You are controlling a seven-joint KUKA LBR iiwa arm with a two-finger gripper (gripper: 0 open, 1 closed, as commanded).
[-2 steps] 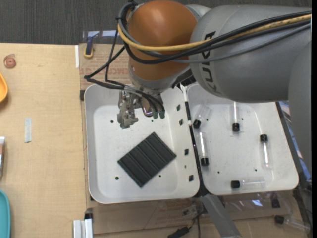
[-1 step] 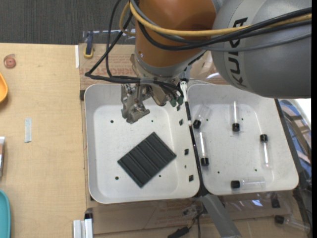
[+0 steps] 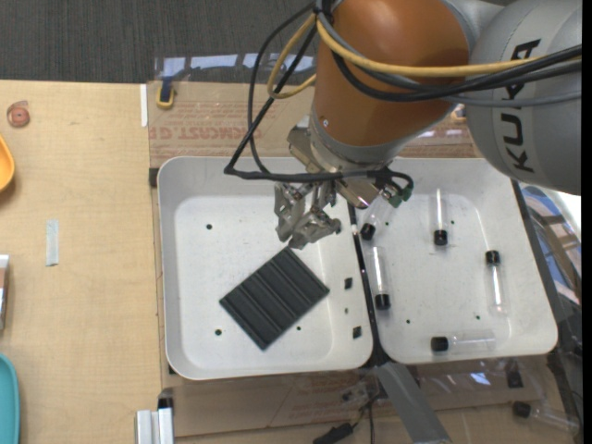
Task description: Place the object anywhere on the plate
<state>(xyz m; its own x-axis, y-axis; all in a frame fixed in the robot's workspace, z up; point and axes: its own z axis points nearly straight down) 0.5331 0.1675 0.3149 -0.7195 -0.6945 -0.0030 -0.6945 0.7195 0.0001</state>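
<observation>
A dark ribbed rectangular plate [image 3: 275, 297] lies flat and turned at an angle in the left white bin [image 3: 185, 248], near its front middle. My gripper [image 3: 303, 222] hangs over the same bin, just beyond the plate's far corner, below the orange wrist band. The metal parts at its tip blur together, and I cannot make out any object in it. The bulky wrist hides the back part of the bin behind it.
The right bin [image 3: 518, 331] holds several clear tubes with black caps, such as one [image 3: 438, 220] near the back and one [image 3: 455, 343] at the front. Black cables loop from the wrist over the left bin's back rim. A wooden bench top lies to the left.
</observation>
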